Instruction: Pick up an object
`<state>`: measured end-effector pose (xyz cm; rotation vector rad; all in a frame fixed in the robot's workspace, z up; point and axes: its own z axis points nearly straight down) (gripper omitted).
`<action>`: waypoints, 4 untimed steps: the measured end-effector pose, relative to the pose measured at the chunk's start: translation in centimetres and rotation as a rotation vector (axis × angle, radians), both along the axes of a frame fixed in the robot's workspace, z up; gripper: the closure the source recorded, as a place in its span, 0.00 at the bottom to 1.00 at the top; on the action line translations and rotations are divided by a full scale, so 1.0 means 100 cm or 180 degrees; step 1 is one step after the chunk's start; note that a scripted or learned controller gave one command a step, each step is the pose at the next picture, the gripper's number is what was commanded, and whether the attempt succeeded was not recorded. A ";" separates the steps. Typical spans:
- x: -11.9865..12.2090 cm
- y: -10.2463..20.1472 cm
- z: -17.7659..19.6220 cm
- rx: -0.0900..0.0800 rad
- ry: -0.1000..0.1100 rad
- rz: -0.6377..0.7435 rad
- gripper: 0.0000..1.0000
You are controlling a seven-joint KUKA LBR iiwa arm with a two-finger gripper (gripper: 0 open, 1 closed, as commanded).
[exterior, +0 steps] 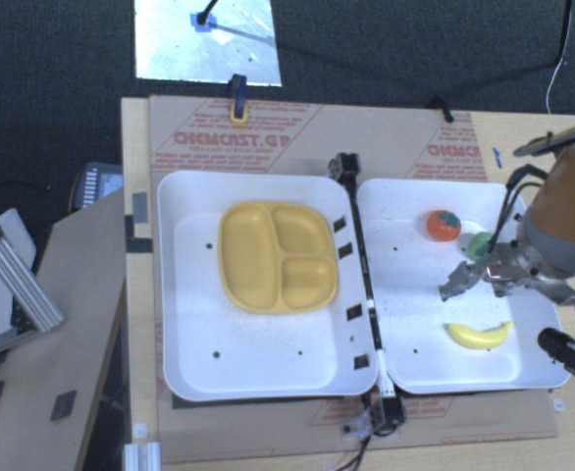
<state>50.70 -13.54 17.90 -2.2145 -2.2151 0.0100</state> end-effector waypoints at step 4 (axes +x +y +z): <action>0.002 0.004 -0.076 -0.0009 -0.0043 0.0001 1.00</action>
